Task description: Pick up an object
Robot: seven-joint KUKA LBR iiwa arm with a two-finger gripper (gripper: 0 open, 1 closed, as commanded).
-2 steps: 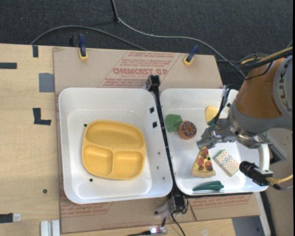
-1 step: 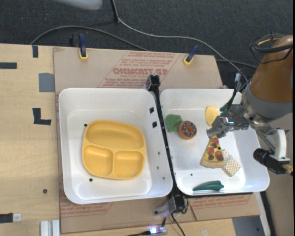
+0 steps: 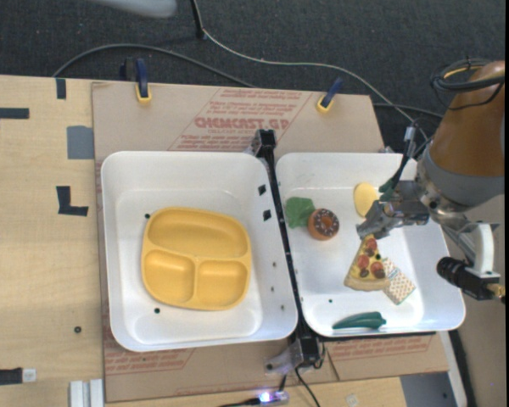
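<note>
A: Pizza slice [image 3: 368, 267], that's what sits nearest the gripper [image 3: 378, 222]. It lies flat in the right bin [image 3: 424, 312], tip pointing to about twelve o'clock, crust toward six.

B: And the gripper itself?

A: Just above the slice's tip, at its twelve o'clock. Whether the fingers are apart or together, I cannot tell from here; nothing shows between them.

B: What else lies around the slice?

A: A small patterned block [image 3: 398, 287] touches its crust corner at roughly four o'clock. At six o'clock, near the bin's front wall, lies a dark green pepper-shaped thing [image 3: 360, 320]. At about ten o'clock there's a chocolate doughnut [image 3: 324, 224], with a green leafy piece [image 3: 299, 211] just beside it at its nine o'clock. A yellow lemon-like piece [image 3: 366, 197] sits at the slice's twelve o'clock, beside the gripper.

B: And further out?

A: The arm [image 3: 467, 142] comes in from three o'clock, orange band on top. The left bin [image 3: 119, 227], touching the right one, holds a yellow divided plate [image 3: 195, 257]. Both bins rest on a cardboard sheet [image 3: 229, 117] clamped at its far edge.
</note>
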